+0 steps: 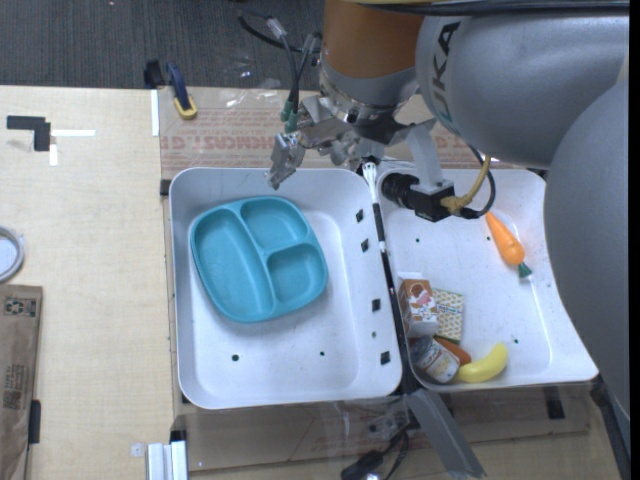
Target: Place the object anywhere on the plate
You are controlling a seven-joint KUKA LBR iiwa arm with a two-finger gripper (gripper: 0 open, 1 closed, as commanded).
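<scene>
The big grey arm point(520, 58) came in from the right, its orange band point(370, 28) high above the two white bins. The claw point(283, 163) hung over the back rim of the left bin point(270, 368), near its far edge, just behind the blue plate point(258, 258). I could not tell from where I stood how the claw was set, and nothing showed in it.

The plate, with its three compartments, lay flat in the left bin toward the back and left, with nothing on it. The things to choose from lay in the right bin point(560, 353). A carrot point(506, 242) lay near its right wall, well apart from the rest. At the front left corner of that bin a small box point(419, 304) stood touching a cracker packet point(449, 315). Just in front of them lay a can point(434, 359) on its side and a banana point(481, 364), close together.

On the pale surface point(80, 218) to the left sat a roll of tape point(8, 255) at the edge and a brown paper bag point(18, 358) below it.
</scene>
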